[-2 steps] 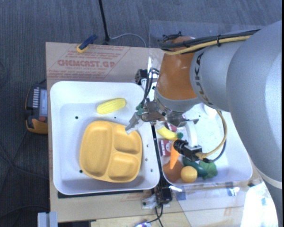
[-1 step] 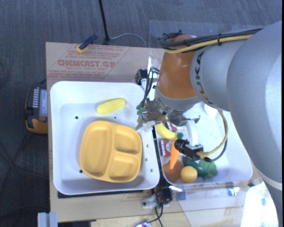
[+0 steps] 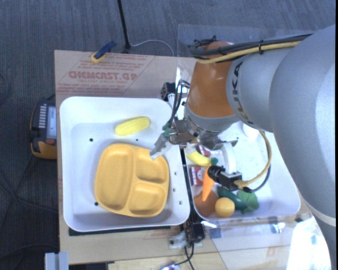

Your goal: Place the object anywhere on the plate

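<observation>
— Corn [image 3: 132, 126] lay where, exactly?

— It lay on the floor of the left bin [image 3: 79, 114], just beyond the far edge of the yellow plate [image 3: 132, 179], not on it. The plate was a sectioned tray with three compartments, and it sat in the near half of that same bin.

— And the gripper [image 3: 164, 142]?

— It hung over the right corner of the plate, near the wall between the two bins. The corn was off to its left, apart from it. Whether the fingers were spread or closed could not be told; the arm's orange band [image 3: 214, 91] and wrist crowded that spot, and nothing could be seen between them.

— What sat in the right bin [image 3: 281, 198]?

— A small heap of toy food: a banana [image 3: 198, 158] near the dividing wall, a carrot [image 3: 207, 189] below it, an orange ball [image 3: 225, 207] and something green [image 3: 245, 200] beside that.

— And the bench [image 3: 101, 75]?

— It carried both bins on a brown board with red lettering.
</observation>
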Controlling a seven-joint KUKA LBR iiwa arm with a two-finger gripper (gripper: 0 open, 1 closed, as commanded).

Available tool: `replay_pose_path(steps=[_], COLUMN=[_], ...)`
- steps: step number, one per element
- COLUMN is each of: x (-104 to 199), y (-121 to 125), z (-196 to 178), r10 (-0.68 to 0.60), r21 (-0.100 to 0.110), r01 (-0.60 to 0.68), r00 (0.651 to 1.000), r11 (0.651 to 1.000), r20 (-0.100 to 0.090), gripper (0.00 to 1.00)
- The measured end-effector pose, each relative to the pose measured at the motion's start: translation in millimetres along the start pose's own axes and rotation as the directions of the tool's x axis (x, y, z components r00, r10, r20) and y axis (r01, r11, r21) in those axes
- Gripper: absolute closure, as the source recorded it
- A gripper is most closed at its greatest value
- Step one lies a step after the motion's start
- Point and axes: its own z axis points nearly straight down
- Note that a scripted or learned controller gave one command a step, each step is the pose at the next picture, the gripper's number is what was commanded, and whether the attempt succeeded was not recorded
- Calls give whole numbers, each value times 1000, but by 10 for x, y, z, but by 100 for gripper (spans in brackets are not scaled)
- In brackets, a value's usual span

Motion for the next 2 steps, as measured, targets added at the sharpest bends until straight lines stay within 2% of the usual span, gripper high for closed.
replay_pose_path(steps=[1,2], x=[3,4], y=[-1,-2], z=[-46,-44], r10=[-1,-2], r21=[8,9], r01=[1,2], r00=[1000,1000], r11=[1000,1000], r20=[0,1], gripper=[100,0])
